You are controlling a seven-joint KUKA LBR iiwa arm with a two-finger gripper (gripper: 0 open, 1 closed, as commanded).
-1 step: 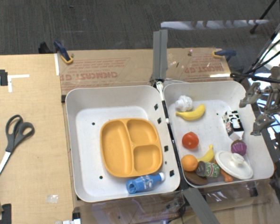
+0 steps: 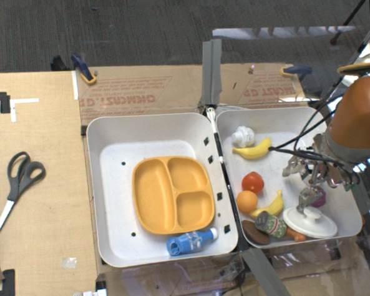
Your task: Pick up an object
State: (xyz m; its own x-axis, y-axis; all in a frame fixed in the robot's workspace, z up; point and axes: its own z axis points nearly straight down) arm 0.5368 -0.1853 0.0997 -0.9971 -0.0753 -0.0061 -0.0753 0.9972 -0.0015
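A: Start big. What's on the desk (image 2: 41, 247)?

B: Two white bins side by side. The left bin (image 2: 107, 199) carries one yellow divided tray (image 2: 173, 193) in the middle and one blue bottle (image 2: 192, 241) lying at six o'clock against the front wall. The right bin (image 2: 283, 116) has all the small stuff, which is likely why the arm reaches in there.

A: Where's the gripper (image 2: 312, 181)?

B: At three o'clock in the right bin, low over a purple piece (image 2: 317, 198) and a white disc (image 2: 309, 223). I cannot tell whether the fingers are apart or together; cables and metal clutter hide them.

A: Counts?

B: Two bananas: one (image 2: 252, 149) at eleven o'clock beside a white lump (image 2: 243, 135), one (image 2: 271, 205) near centre. One tomato (image 2: 253, 182), one orange (image 2: 247, 200), and a brown-green jumble (image 2: 268, 228) at seven. Outside the bins, one pair of scissors (image 2: 17, 182) at nine o'clock on the desk.

A: Likely target?

B: My guess is the purple piece; nothing looks lifted yet.
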